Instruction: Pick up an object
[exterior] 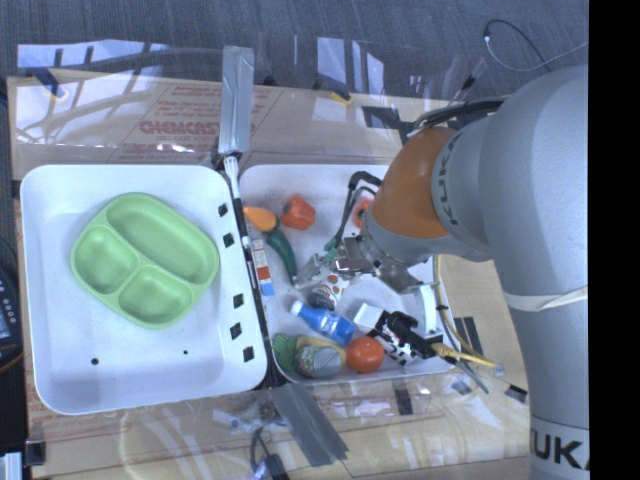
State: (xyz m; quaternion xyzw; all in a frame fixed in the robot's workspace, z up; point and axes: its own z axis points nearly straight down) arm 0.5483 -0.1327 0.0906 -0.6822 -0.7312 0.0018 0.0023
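Observation:
My gripper (333, 268) reaches down into the middle of the right bin (300, 180), below the orange band of the arm. Objects lie around it. A red pepper-like toy (298, 212) and an orange piece (259, 218) sit to its upper left, and a dark green vegetable (283, 253) lies to its left. A small patterned item (331, 293) rests just under the gripper. A blue bottle (325, 321), a red tomato (365, 354) and a green-yellow item (310, 357) lie toward the bin's front. I see nothing held.
The left bin (50, 368) holds a green divided plate (145, 259). A ridge with black clips (243, 298) separates the two bins. The arm's grey body covers the right side of the right bin.

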